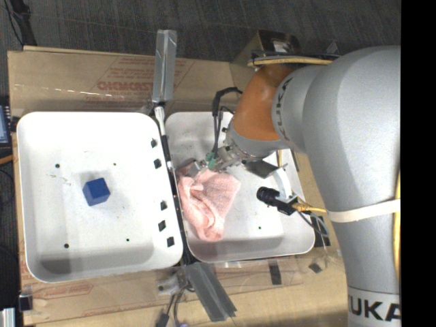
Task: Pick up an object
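Note:
A crumpled pink cloth (207, 201) lies in the right bin (272, 240), against its left wall. A small blue cube (97, 191) sits in the left bin (41, 148), left of its middle. My gripper (212, 161) is low in the right bin, just above the cloth's upper edge, under the orange band of the wrist (257, 111). The arm hides most of the bin's right side.
A grey divider bar (163, 70) runs up between the two bins, with black clips along the seam. A black fitting with a yellow-tipped cable (279, 200) sticks out over the right bin. Cardboard lies under both bins.

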Action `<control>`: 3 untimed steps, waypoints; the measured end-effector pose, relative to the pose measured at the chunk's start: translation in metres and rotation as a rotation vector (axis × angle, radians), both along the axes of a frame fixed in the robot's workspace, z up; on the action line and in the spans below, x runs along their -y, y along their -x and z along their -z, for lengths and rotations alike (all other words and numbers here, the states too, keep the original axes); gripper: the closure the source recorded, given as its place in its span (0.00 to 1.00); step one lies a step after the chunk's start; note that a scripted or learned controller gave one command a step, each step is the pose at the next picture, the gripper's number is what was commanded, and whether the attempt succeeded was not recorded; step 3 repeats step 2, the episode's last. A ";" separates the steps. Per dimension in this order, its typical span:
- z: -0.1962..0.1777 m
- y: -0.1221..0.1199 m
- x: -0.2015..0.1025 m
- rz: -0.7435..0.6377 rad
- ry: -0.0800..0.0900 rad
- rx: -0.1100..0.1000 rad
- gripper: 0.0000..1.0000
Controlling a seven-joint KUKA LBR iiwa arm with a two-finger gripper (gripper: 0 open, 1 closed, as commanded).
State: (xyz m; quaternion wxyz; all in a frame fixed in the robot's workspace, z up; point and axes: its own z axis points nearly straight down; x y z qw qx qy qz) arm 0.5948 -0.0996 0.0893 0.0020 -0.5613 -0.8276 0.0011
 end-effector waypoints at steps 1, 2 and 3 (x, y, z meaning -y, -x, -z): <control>-0.007 0.000 -0.001 -0.006 -0.001 -0.006 1.00; -0.100 0.001 -0.051 -0.302 0.000 0.002 1.00; -0.100 0.001 -0.051 -0.302 0.000 0.002 1.00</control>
